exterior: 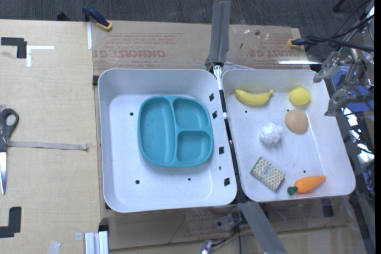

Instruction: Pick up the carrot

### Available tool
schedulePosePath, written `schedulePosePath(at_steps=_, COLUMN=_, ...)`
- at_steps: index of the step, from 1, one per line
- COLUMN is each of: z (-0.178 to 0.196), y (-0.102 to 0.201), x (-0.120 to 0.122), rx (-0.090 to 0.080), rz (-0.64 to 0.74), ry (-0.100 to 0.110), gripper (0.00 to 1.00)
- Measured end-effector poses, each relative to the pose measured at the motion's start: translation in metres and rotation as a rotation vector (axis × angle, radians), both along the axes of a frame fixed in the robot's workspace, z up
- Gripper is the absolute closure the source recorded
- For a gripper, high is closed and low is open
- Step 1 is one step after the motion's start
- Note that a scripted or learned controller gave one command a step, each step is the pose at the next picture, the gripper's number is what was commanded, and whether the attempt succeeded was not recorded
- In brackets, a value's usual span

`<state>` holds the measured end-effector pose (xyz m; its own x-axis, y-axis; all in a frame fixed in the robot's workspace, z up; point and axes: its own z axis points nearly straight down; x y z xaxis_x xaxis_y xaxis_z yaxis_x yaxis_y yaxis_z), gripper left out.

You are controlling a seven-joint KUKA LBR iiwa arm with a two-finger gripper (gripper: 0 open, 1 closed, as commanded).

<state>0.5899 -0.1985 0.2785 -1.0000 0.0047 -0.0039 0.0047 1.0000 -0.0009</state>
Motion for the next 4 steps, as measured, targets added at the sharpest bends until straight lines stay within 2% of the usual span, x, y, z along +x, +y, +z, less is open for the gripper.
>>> schedulePosePath(at_steps=1, z=-0.099, y=0.003, x=-0.084, rx=0.001, rz=0.007, ry=0.003, gripper=0.0)
schedulePosePath(at_steps=2, z=-0.184, y=0.028, x=-0.099, rx=0.0, rz=-0.03, ry=-0.01, gripper=0.0)
schedulePosePath(at_steps=3, z=-0.173, y=0.028, x=-0.097, rx=-0.002, rz=-0.027, ry=-0.014, gripper=1.0)
schedulePosePath(at_steps=4, z=-0.186, y=-0.014, x=-0.111, rx=-0.001, rz=0.165, ry=-0.001, gripper=1.0)
